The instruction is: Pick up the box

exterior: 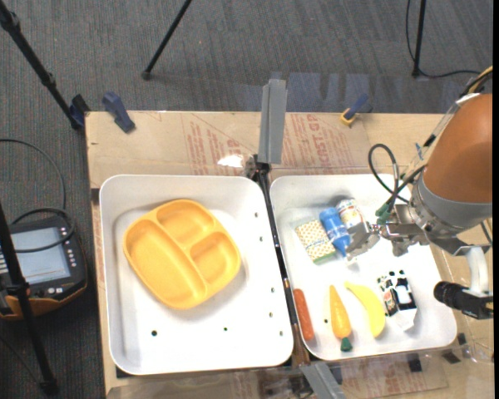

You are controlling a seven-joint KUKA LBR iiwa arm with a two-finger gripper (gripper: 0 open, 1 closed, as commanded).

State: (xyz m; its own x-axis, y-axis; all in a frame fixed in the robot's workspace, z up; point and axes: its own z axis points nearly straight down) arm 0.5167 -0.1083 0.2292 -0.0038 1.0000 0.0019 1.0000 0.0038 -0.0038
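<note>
A small flat box [313, 240] with a pale green checked pattern lies in the right bin [293, 191], near its left-middle. A blue can-like container [339, 223] lies against the box's right side. My gripper [363, 241] hangs just right of the blue container, low over the bin, and a short way right of the box. Nothing shows held in it. The grey arm with its orange band [466, 152] comes in from the right edge.
The right bin also holds a black-and-white carton [397, 295], a banana [367, 307], a carrot [340, 312] and a red sausage [304, 314] along its front. A yellow divided plate [181, 252] lies in the left bin [133, 352]. A grey divider post [272, 127] stands between the bins.
</note>
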